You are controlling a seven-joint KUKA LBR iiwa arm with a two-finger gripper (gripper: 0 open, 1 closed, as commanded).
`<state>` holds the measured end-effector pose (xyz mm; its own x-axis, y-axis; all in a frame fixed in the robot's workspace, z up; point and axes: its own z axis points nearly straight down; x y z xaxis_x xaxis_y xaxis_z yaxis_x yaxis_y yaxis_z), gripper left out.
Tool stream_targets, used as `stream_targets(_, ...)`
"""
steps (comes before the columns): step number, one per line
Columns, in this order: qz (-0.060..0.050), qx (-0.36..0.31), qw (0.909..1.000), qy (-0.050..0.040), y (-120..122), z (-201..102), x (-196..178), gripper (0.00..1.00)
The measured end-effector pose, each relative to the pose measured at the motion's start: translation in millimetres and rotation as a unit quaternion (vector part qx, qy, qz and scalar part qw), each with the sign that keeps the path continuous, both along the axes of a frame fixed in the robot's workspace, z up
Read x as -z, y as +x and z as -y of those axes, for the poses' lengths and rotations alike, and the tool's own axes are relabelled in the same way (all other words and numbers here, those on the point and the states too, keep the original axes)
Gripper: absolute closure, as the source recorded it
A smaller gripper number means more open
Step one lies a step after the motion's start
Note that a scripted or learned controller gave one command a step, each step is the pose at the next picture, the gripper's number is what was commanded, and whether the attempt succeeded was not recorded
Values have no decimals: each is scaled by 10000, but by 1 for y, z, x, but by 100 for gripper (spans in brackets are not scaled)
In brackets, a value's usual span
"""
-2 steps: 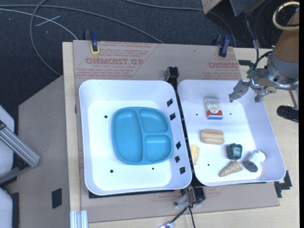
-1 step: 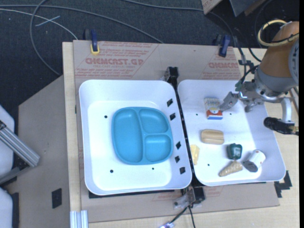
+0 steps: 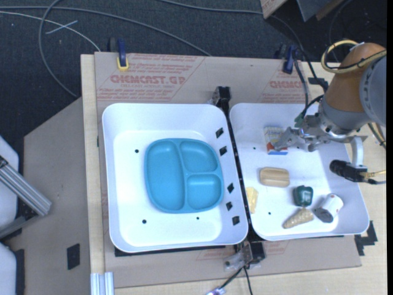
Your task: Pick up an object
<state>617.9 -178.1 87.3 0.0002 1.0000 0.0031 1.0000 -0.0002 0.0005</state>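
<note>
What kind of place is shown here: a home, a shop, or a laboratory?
Most likely a robotics laboratory. A grey arm reaches over two white bins clamped to a board on a bench, loose cables lie on dark carpet, and toy food sits beside a blue divided plate.

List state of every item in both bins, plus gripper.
Blue divided plate: flat, upright, left bin.
Tan bun: lying, right bin.
Teal cup: right bin, loose.
Cone: on its side.
Yellow wedge: against left wall of right bin.
Gripper: low over a small red-blue item; fingers unclear.
</note>
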Motion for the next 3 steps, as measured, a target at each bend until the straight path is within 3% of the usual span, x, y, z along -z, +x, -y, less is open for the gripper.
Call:
stream_targets(1,56,-12,10000,-1,4,-1,-17,100)
stream_targets(3,30,-13,10000,-22,13,-7,-110,100)
